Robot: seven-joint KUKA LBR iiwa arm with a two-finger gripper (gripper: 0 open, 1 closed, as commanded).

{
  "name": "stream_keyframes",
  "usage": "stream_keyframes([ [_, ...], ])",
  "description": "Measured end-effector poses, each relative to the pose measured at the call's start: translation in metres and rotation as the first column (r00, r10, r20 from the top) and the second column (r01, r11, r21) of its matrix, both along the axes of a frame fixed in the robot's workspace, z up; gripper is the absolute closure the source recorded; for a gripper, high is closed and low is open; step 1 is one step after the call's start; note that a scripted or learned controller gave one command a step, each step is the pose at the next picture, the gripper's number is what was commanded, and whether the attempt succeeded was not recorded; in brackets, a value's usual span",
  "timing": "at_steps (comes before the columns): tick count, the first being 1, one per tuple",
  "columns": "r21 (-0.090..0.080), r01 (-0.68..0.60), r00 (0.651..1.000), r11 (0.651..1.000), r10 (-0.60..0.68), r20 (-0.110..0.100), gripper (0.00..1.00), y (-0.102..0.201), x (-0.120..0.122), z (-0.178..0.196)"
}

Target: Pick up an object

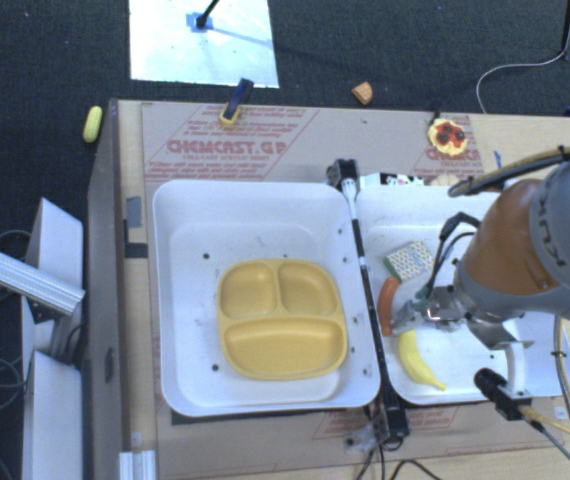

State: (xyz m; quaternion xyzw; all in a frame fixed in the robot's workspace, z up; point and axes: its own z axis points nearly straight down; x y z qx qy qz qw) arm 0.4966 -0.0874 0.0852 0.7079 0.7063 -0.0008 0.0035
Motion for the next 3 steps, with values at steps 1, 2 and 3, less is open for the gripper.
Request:
stream_keyframes([
  [1,0.004,-0.003,1.0,1.0,0.003,0.0,1.0,0.002,0.001,0.01],
  [2,0.005,-0.003,1.0,1.0,0.003,0.0,1.0,-0.022,-0.009,0.094],
  [3,0.006,-0.003,1.0,1.0,0.004,-0.001,0.0,-0.022,-0.01,0.093],
])
